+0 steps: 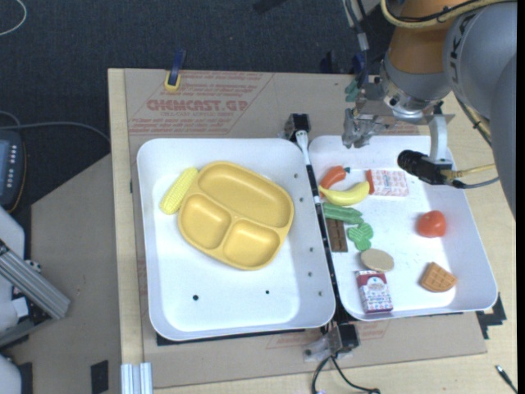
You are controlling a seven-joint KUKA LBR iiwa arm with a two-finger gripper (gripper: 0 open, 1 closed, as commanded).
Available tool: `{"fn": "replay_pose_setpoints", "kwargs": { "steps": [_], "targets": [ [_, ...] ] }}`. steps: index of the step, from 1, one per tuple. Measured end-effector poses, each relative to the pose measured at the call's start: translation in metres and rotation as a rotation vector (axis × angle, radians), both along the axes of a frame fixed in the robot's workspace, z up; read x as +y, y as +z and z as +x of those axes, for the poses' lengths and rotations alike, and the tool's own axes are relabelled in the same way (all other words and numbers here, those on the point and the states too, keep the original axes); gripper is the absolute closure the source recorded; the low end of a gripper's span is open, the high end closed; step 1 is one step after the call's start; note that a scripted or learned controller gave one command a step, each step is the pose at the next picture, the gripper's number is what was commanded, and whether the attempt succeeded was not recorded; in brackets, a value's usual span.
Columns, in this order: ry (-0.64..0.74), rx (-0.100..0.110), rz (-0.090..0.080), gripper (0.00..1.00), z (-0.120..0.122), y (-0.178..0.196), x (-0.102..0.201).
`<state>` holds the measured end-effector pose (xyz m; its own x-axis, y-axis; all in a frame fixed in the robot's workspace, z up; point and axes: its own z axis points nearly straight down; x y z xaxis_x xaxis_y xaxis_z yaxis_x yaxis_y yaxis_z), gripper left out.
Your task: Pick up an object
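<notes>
Yellow toy banana (346,193) lies in the right white bin (467,245), toward its 10 o'clock corner, touching an orange-red toy vegetable with a green tip (332,176) at its 11 o'clock. A white and red packet (387,183) lies just beside the banana at 2 o'clock. Toward 6 o'clock from the banana come a green toy bean pod (341,213), a green leafy piece (359,235) and a brown chocolate bar (335,235) against the bin's left wall. Below these are a tan oval slice (376,260) and a red and white small carton (374,291) near the 7 o'clock corner. A red toy tomato (431,223) sits toward 3 o'clock, apart from the rest, and an orange waffle wedge (437,278) lies near 5 o'clock.

The gripper (358,130) hangs over the right bin's rim at about 11 o'clock, pointing down, with the banana and the orange-red vegetable near it at its 6 o'clock. Nothing is seen held in it, and whether it is open or closed I cannot tell.

The left white bin (164,286) holds a yellow three-compartment plastic tray (234,214), with a yellow toy corn cob (178,190) touching it at its 9 o'clock.
</notes>
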<state>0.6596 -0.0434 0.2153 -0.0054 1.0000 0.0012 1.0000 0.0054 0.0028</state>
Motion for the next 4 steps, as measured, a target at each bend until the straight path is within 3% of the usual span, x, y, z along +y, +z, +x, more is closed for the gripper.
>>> {"fn": "replay_pose_setpoints", "kwargs": {
  "steps": [1,2,3,4],
  "targets": [
    [-0.006,-0.001,-0.002,1.0,-0.004,0.01,-0.015],
    [-0.004,0.0,-0.002,1.0,0.005,0.003,-0.009],
    [-0.004,0.004,-0.001,1.0,-0.002,0.002,0.001],
    [-0.006,-0.002,-0.002,1.0,0.001,0.019,-0.011]
  ]
}}
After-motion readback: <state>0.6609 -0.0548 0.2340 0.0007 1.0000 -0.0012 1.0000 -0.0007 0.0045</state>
